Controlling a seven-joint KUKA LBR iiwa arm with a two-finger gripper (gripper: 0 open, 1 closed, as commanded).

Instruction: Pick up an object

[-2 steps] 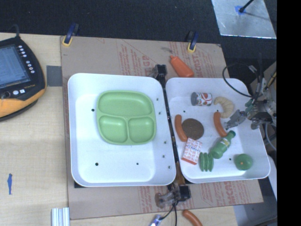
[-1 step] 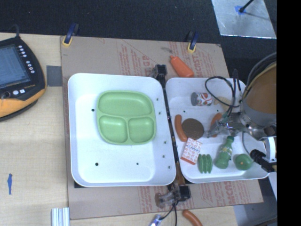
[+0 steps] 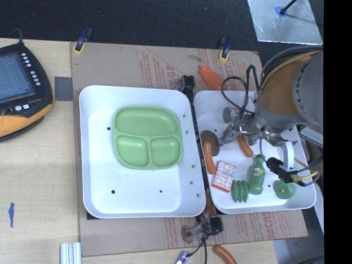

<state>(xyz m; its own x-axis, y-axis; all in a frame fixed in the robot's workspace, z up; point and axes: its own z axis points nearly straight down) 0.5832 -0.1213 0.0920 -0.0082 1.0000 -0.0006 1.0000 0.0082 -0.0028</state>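
My gripper (image 3: 231, 126) hangs low over the upper middle of the right bin (image 3: 306, 201), at the end of the grey and orange arm (image 3: 289, 95) that comes in from the right. A short orange sausage (image 3: 244, 146) lies just below and right of it; I cannot tell whether they touch. A brown rounded piece (image 3: 210, 139) and a long orange sausage (image 3: 208, 157) lie to its lower left by the bin's left wall. Further down are a red and white box (image 3: 224, 176), a green bottle (image 3: 256, 175), a green ribbed piece (image 3: 240, 191) and a green round fruit (image 3: 284, 190).
The left bin (image 3: 99, 197) holds a green divided plate (image 3: 148, 136). A carrot (image 3: 210, 77) lies on the cardboard above the right bin. Black cables (image 3: 242, 87) loop beside the wrist. A teach pendant (image 3: 19, 89) sits at far left.
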